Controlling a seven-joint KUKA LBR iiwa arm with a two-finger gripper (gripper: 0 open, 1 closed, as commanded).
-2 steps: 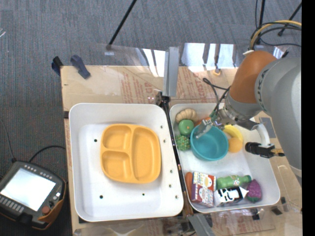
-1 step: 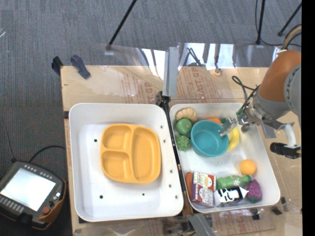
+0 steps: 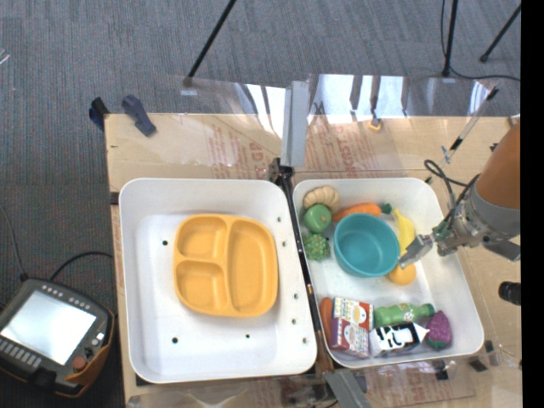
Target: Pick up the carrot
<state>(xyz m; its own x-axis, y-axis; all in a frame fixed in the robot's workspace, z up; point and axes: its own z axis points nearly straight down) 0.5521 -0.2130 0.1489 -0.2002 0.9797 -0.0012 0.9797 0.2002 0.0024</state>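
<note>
Grey carpet surrounds bench (image 3: 170, 151); carrot (image 3: 361, 211) seemingly behind teal bowl (image 3: 366, 245).

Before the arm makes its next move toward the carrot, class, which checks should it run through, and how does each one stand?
1. Carrot found, lying in the right bin: ok.
2. Gripper lined up over the carrot: not ok; it sits by the right rim of the teal bowl, above an orange piece.
3. Carrot fully exposed: not ok; the bowl covers its near side.
4. Gripper open for a grasp: cannot tell.
5. Carrot in the gripper: not ok.
</note>
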